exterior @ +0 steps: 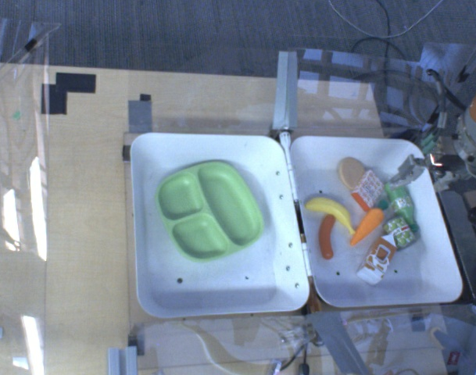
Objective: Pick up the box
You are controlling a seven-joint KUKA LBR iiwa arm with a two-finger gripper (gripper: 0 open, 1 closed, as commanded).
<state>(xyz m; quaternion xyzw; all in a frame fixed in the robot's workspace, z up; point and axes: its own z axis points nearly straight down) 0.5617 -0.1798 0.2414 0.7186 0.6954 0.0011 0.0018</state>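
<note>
You are looking at a robotics lab or test cell, not a home or a shop. The pale wooden bench [81, 233] carries two shallow white bins [214, 299] fixed side by side with a metal bracket [284, 92] between them. Black tape marks [66, 91] sit on the benchtop, loose cables [386, 22] trail across the grey carpet [183, 14] behind, and the items in the bins are plastic toy foods [368, 221], the usual props for grasping trials.

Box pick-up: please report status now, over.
Gripper over right bin's upper right, holding nothing. Box lies flat at bottom of toy pile, untouched. Green packet and carrot crowd its top end.
</note>
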